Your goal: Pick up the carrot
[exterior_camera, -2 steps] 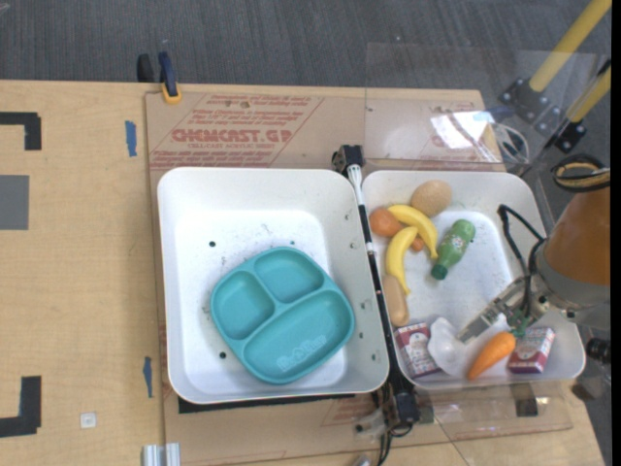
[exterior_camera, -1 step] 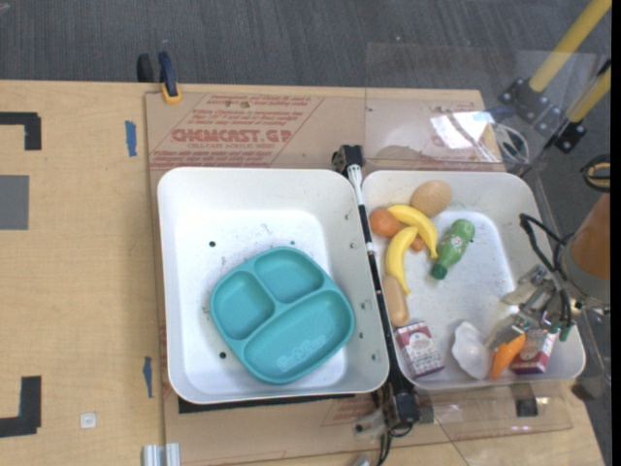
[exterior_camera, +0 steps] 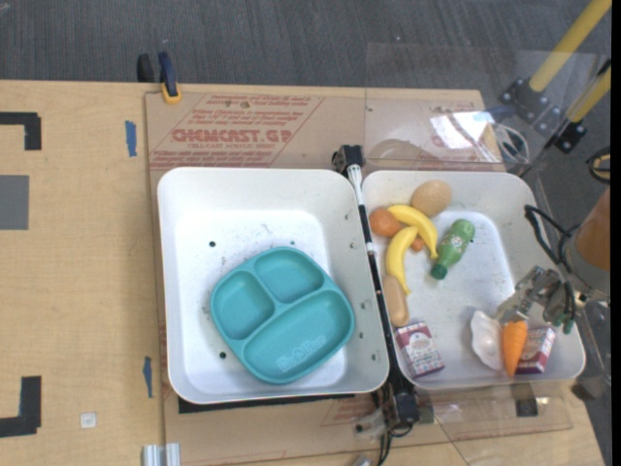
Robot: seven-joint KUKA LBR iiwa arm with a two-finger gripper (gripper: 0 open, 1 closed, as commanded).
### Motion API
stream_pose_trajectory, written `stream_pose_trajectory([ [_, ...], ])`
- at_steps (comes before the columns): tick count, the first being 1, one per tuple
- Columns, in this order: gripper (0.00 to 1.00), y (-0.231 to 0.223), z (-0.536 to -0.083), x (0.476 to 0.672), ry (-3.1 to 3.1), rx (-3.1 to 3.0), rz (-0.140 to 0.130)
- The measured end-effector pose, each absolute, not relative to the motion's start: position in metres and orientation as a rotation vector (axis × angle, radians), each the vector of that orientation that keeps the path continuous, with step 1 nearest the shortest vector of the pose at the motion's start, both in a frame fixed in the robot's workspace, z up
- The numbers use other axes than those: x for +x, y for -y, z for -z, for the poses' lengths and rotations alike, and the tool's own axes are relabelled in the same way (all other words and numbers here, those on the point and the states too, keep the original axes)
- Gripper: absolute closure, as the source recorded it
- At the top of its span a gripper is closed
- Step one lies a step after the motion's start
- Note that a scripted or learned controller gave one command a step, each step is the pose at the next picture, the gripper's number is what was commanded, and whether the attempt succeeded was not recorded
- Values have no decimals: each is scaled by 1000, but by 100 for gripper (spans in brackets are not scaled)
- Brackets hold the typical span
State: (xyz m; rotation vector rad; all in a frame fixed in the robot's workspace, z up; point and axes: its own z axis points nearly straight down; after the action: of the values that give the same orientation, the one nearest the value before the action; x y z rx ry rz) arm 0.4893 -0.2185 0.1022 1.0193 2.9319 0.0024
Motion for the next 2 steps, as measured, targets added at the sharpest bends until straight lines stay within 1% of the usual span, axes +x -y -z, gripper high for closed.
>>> stream_pose_trajectory([
  [1, 100, 121, -94, 488, -2866, 1221, -10],
  [2, 100, 184, -379, 543, -2966, 952, 4],
])
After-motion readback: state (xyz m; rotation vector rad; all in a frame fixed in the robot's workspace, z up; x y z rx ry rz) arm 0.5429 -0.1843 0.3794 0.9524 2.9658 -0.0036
